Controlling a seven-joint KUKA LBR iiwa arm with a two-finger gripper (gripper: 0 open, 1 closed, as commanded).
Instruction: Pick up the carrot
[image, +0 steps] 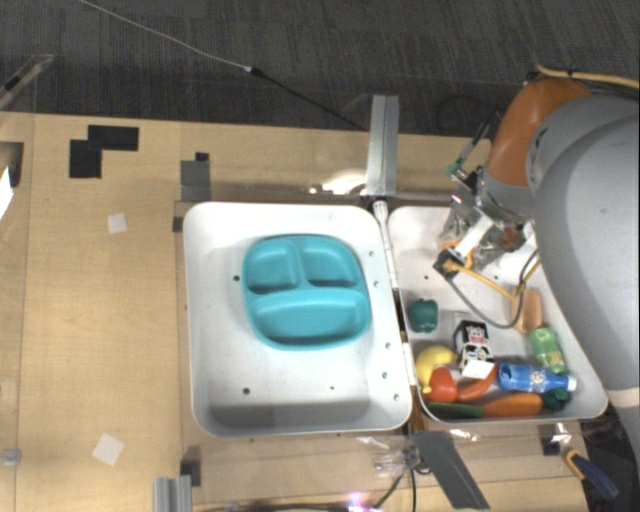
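Desk, pale wood, bearing two shallow white bins side by side. Left bin: one teal divided plate, lying flat near the middle. Right bin: mixed items crowded into the near half. Carrot, orange, lying flat along the bin's near wall, just below a blue bottle and beside a dark green vegetable to its left. Yellow lemon at the near left, with a red item touching it. Small black-and-white box, upright, between the lemon and the bottle. Green pepper, apart from the rest, close to the bin's left wall. Pale green bottle and a brown sausage along the right wall. Arm, grey with orange band, entering from the right; claw over the far half of the right bin, well apart from the carrot; whether it is wide or narrow cannot be told, and nothing is seen held in it.
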